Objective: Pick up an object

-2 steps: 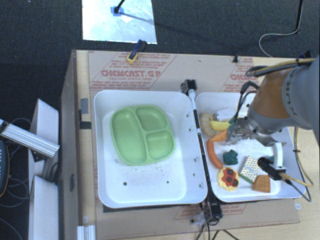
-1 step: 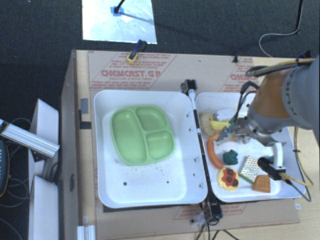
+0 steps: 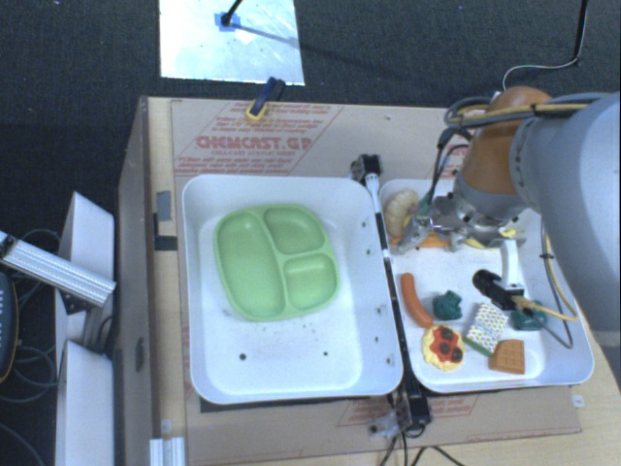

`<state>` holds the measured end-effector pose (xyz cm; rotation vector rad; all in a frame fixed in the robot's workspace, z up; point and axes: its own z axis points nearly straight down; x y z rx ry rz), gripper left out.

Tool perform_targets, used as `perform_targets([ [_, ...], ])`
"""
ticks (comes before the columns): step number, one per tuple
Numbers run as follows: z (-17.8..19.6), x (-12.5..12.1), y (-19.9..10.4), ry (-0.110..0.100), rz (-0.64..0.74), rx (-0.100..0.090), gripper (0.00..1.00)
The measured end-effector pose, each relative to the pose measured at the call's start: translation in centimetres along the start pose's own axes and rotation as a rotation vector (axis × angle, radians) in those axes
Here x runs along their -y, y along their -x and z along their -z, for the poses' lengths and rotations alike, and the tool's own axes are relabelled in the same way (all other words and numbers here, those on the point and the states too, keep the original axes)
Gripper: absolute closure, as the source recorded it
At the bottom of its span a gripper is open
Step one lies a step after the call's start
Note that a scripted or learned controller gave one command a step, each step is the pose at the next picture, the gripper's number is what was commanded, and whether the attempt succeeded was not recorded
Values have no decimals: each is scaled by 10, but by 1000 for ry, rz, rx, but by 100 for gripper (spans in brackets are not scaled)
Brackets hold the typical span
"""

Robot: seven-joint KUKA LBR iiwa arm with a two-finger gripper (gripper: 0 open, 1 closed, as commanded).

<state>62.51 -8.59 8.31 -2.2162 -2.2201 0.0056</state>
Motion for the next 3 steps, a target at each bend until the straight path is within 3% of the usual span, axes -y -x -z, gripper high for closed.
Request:
perform_targets([
  [1,11,0,4,1,2,8,100],
  [2,11,1,4,-1,3,7,0],
  [3,21,0,4,2,6,9,100],
])
